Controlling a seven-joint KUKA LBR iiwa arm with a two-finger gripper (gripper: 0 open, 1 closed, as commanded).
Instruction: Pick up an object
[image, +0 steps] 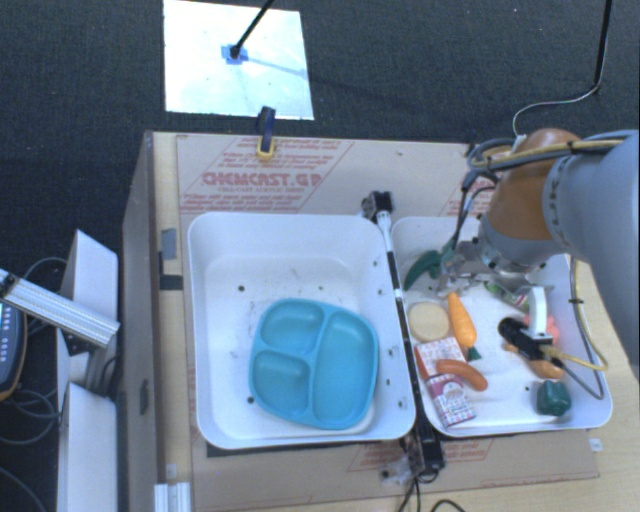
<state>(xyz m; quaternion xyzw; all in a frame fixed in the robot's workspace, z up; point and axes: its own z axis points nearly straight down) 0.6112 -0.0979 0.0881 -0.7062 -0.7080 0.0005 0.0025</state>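
Gripper (468, 272) is found low over the rear part of the right bin (500, 408) in the camera view, at the end of the grey arm reaching in from the right. Whether it is open or closed cannot be determined, and nothing can be confirmed as held. Nearest candidate for the pick is the carrot (461, 320), lying on the bin floor just in front of the gripper, long axis running roughly front to back. Judgement: the step in hand is the descent onto an object, with the lift not yet made. For a sound grasp the tool should close across the carrot's narrow width near mid-length, not along it, and come down square to avoid rolling it. Crowding noted: a pale round disc (428, 320) lies just beside the carrot on the side toward the left bin (230, 300), a sausage (464, 374) and a red-and-white carton (446, 388) sit near its front end, and a green item (424, 266) lies near the gripper by the bin's inner wall. A dark green item (552, 398) sits well apart at the front right corner. Open floor shows in the front middle of the right bin. The left bin holds a blue divided plate (315, 362) with bare floor behind it; the walls between the bins would need clearing on any transfer.
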